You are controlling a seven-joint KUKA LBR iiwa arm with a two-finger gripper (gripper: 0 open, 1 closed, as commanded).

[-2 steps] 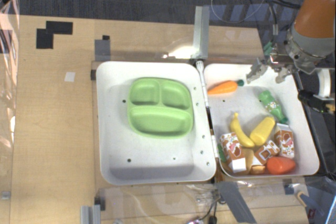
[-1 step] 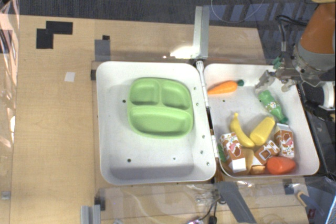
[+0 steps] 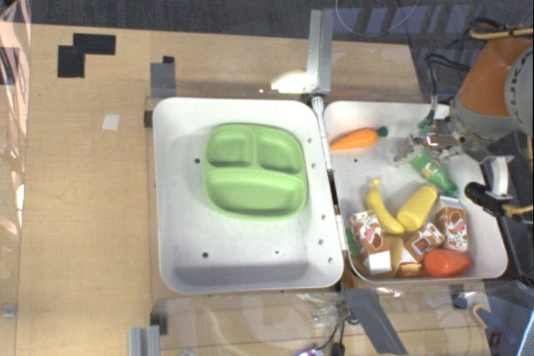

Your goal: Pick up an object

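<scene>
Green bottle [image 3: 434,172] just below pincer [image 3: 427,139] in right bin [image 3: 501,263]; we judge light, stiff, slippery; grip mid-body. We cannot tell pincer's state.

The table [image 3: 92,204] is pale wood, with dark carpet beyond its far edge. Two shallow white bins sit on it side by side, touching along a shared middle edge. The left bin [image 3: 179,246] takes up the centre of the table; the right bin [image 3: 367,117] lies close to the right side. Near the far left corner two black patches [image 3: 83,52] mark the wood, and a small pale square [image 3: 111,122] lies nearer.
</scene>
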